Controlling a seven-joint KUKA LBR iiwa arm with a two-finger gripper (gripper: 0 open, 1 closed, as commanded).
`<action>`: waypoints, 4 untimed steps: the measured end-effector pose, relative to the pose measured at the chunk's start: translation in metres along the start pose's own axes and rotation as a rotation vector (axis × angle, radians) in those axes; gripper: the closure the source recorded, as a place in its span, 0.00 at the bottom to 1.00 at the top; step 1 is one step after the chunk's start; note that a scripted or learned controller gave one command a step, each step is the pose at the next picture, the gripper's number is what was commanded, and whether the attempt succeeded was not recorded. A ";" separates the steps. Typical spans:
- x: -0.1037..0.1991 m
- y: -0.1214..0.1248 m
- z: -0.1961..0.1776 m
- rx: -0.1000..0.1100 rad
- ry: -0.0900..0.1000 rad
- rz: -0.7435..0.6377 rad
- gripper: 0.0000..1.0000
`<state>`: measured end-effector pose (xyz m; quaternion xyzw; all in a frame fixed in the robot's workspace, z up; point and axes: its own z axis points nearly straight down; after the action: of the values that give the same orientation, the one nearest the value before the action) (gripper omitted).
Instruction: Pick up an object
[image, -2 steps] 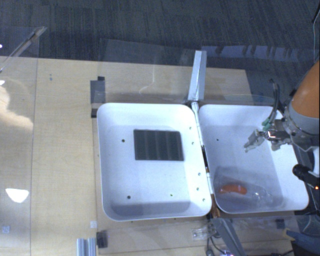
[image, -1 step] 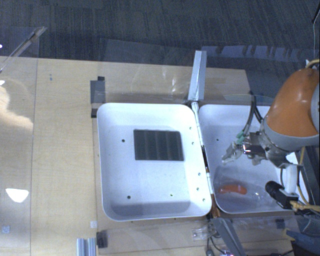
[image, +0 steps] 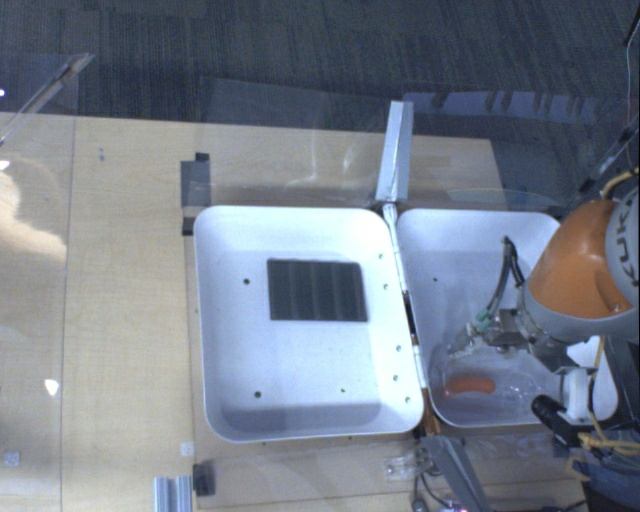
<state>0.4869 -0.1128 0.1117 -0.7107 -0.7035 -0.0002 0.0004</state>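
Observation:
A small orange-red sausage-shaped object (image: 468, 385) lies near the front of the right bin (image: 445, 260). Something clear and glassy (image: 500, 368) sits around and just behind it; its outline is hard to make out. My gripper (image: 490, 335) hangs low over the right bin, directly behind the orange object and over the clear thing, with the orange-banded wrist (image: 575, 270) above it to the right. A dark grey ridged rectangular pad (image: 316, 290) lies flat in the middle of the left bin (image: 230, 400).
A metal divider post (image: 394, 160) rises behind the seam between the two bins. Small black brackets (image: 196, 185) sit on the wooden bench at the left bin's back-left corner. Cables and fittings (image: 440, 470) crowd the front edge below the right bin.

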 end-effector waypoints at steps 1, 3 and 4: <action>0.018 0.075 0.022 -0.015 -0.001 -0.018 0.00; -0.026 0.139 -0.058 -0.007 -0.003 0.023 0.00; -0.032 0.141 -0.021 -0.004 -0.002 -0.057 0.00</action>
<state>0.6271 -0.1462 0.1323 -0.6902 -0.7236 -0.0009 -0.0017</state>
